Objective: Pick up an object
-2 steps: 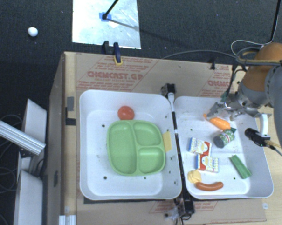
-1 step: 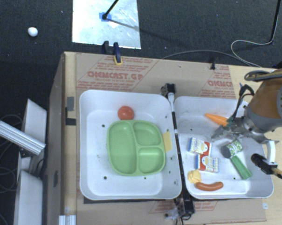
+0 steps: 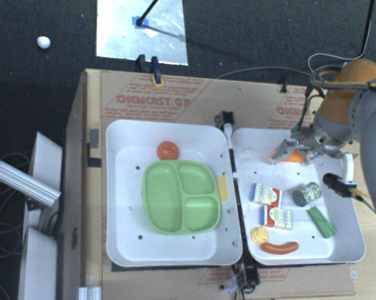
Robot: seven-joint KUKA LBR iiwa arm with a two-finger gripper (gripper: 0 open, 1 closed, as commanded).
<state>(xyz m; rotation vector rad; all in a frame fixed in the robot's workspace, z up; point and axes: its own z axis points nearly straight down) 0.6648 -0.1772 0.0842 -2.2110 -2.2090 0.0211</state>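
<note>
My gripper [image 3: 295, 149] hangs over the back of the right bin [image 3: 352, 246], with its grey fingers [image 3: 278, 153] spread open. An orange object [image 3: 294, 157] lies on the bin floor between the fingertips, and no finger presses on it. Nearer the front of that bin lie two small red-and-white cartons [image 3: 265, 194] [image 3: 277, 217], a small can [image 3: 307, 194], a green stick-shaped item [image 3: 322, 222], a yellow piece [image 3: 259, 234] and a sausage [image 3: 279, 247].
The left bin [image 3: 121, 174] holds a green divided plate [image 3: 180, 195], a red tomato [image 3: 168, 150] behind it and a yellow slice [image 3: 223, 188] at its right wall. A black part [image 3: 337, 183] juts in at the right bin's right side.
</note>
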